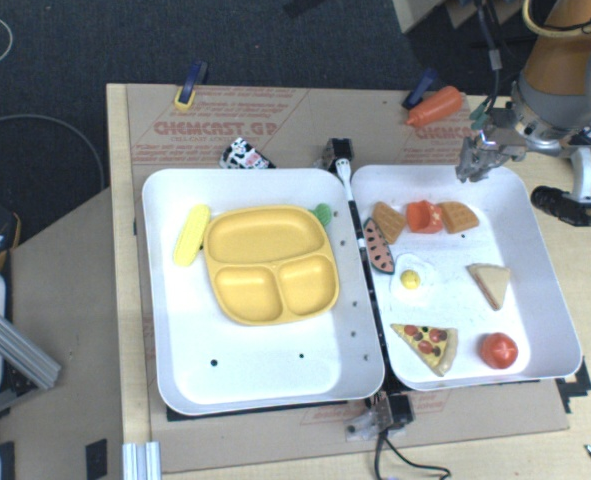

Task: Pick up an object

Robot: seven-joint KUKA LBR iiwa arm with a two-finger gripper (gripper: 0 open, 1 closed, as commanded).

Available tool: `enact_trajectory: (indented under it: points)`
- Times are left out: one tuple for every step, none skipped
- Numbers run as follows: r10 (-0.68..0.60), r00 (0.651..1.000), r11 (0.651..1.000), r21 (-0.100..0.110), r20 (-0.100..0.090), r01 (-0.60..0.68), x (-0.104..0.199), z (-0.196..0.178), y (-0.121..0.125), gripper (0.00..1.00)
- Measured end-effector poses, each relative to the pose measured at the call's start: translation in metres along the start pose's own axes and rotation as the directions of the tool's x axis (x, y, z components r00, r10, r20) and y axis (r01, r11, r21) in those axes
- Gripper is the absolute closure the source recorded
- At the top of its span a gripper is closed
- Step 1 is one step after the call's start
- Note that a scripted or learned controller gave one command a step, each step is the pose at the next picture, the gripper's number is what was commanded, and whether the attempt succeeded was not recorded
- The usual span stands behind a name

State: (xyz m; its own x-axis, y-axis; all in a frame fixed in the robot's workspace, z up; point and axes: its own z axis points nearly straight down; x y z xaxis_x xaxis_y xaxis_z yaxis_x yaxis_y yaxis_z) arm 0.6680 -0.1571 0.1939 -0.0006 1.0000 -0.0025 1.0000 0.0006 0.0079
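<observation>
The right bin (pixel 550 268) holds toy foods: a red piece (pixel 423 216) between two brown bread pieces (pixel 387 220) (pixel 459 216), a watermelon slice (pixel 378 246), a fried egg (pixel 411 276), a tan wedge (pixel 491 285), a pizza slice (pixel 427 343) and a red tomato (pixel 498 349). My gripper (pixel 472 171) hangs above the bin's far rim, right of the bread, with nothing between its fingers.
The left bin (pixel 165 298) holds a yellow divided tray (pixel 270 263), a yellow corn cob (pixel 190 234) and a small green item (pixel 322 212). Clamps, an orange one (pixel 436 105) among them, sit on the board's far edge. A black-and-white item (pixel 245 154) lies behind the left bin.
</observation>
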Motion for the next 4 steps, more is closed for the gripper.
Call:
enact_trajectory:
  points:
    - [0.000,1.000,1.000,0.001,0.000,0.000,0.000,-0.034,0.001,1.00]
    - [0.001,1.000,1.000,0.012,-0.004,0.000,0.026,-0.031,-0.046,1.00]
    - [-0.002,1.000,1.000,0.011,-0.005,0.002,0.057,-0.041,-0.085,1.00]
    - [-0.003,1.000,1.000,0.012,-0.006,0.004,0.099,-0.045,-0.122,1.00]
